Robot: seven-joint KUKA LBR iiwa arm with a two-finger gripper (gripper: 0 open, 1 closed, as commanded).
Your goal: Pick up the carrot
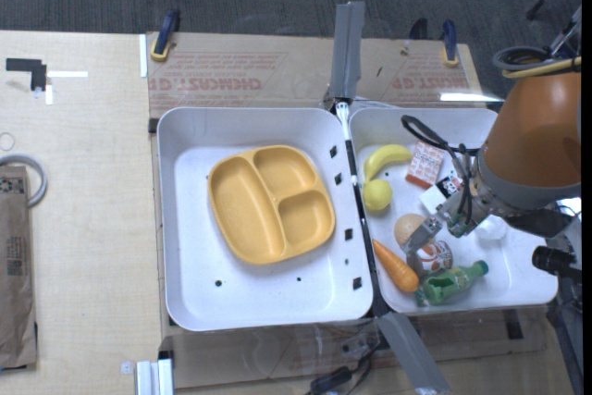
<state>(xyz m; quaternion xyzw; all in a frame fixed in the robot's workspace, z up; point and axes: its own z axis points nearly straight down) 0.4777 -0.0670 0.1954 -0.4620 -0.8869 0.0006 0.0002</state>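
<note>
The carrot (pixel 395 265) is orange and tapered, and lies at a slant near the front left of the right bin (pixel 518 291). Its thick end points toward the front. My gripper (pixel 433 232) hangs over the middle of that bin, just right of and above the carrot, apart from it. The gripper is beside a tan egg-shaped item (pixel 408 228) and over a small round can (pixel 433 256). The arm's orange band (pixel 541 129) fills the bin's right side and hides what is under it.
In the right bin are a banana (pixel 386 159), a lemon (pixel 376 195), a red-and-white box (pixel 425 164) and a green bottle (pixel 451 283) against the carrot's front. The left bin (pixel 185 199) holds a yellow divided plate (pixel 271 202).
</note>
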